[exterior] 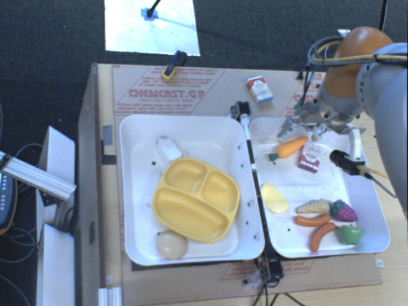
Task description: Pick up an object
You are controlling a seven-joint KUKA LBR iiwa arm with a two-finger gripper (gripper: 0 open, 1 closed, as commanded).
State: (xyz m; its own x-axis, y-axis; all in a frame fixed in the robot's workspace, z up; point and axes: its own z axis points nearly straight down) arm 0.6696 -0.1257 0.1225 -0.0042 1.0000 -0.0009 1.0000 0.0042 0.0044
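While the gripper [299, 127] hangs over the far end of the right bin [376, 234], you cannot tell from this slant how its fingers stand. Nearest below it lie the toy carrot [291, 148] and, just beside that, a small red-and-white carton [310, 156]. You do best to choose the carrot: centre over its middle, set the jaws across its narrow width, and descend clear of the carton and the bin wall.

Grey arm [387, 75]; orange band [357, 53] above the wrist; yellow and dark cables [331, 48] looping alongside.
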